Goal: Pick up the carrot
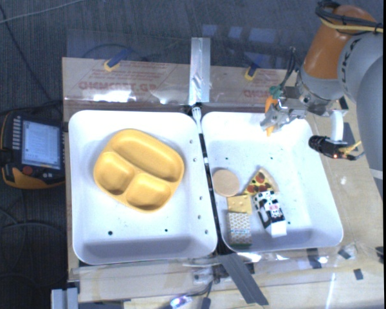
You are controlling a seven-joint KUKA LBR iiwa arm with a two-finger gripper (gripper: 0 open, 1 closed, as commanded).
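Over the right bin's (321, 172) far edge, near the middle of that edge, I have the one gripper (272, 122) hanging low above the white floor, with the grey arm (367, 76) and its orange band (327, 47) running off past the bin's far right corner. From this slant I cannot tell how wide the gripper stands or whether it has hold of anything. One small orange fleck (268, 131) sits right at its tip. That is the only spot I can tie to the carrot, and it is too small for me to be sure.

I count two bins. Toward the right bin's near left corner lie five pieces:
- one round tan disc (226, 181) against the left wall
- one pizza slice (262, 181) just beside it, toward the bin's middle
- one yellow square (239, 203) touching the disc on its near side
- one greenish ribbed block (240, 228) nearest the front wall
- one black-and-white block (270, 212) beside the square

All five lie well apart from the gripper.

Touching the right bin's left wall is the left bin (90, 237), which holds one yellow plate (139, 168) with three hollows. Beyond that, farthest from the right bin, lies one handheld pendant (33, 148).
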